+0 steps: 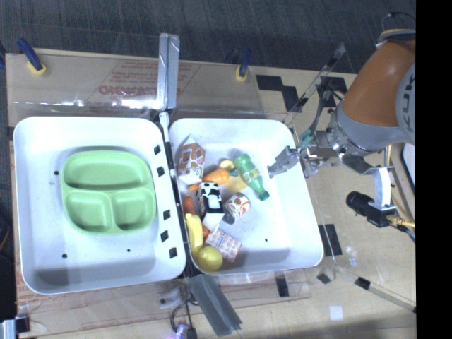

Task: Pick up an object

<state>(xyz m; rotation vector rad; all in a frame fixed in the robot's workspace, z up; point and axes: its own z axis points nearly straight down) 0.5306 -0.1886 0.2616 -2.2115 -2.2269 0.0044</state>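
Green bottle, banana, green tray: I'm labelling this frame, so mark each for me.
green bottle [251,176]: camera view, on its body.
banana [193,230]: camera view, mid-length of the peel.
green tray [107,168]: camera view, floor of its largest compartment.

Robotics lab: clamped bench [353,274] with taped markers, twin white bins [42,274], cabling at frame right.

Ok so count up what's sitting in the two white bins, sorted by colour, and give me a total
Green: 2, divided tray and bottle
Yellow: 2, banana and lemon
Orange: 1, carrot-like piece
Brown and white: 1, carton
Black and white: 1, small toy
Red and white: 2, cup and packet
Total: 9 that I can tell apart
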